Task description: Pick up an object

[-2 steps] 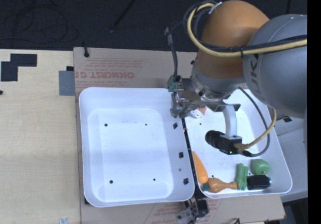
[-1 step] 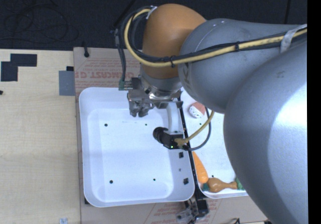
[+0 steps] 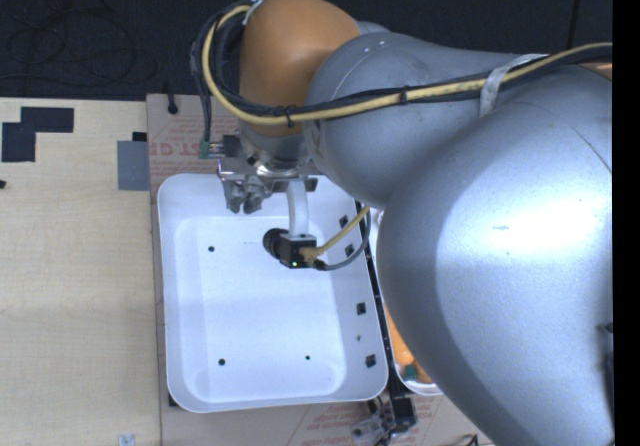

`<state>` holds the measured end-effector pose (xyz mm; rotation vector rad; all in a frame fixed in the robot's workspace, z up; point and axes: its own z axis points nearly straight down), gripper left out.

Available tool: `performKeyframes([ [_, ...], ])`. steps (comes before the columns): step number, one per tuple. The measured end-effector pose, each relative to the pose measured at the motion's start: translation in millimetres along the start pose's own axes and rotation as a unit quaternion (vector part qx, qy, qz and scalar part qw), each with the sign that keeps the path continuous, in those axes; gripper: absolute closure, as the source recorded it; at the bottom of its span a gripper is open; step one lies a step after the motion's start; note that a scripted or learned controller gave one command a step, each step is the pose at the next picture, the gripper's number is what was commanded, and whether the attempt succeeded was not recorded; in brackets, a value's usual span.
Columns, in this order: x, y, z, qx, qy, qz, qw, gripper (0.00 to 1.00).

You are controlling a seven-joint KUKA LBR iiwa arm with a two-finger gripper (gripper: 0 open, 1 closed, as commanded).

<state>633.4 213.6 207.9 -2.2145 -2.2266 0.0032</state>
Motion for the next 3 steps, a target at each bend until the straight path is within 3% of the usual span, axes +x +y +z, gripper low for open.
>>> performKeyframes([
  [1,30.8,11.5,-53.5,-0.002,0.001,0.001,1.0000,1.00],
  [2,30.3,10.0,-50.1,0.000,-0.001,0.000,1.0000,0.00],
  [3,30.3,10.0,-50.1,0.000,-0.001,0.001,1.0000,0.00],
])
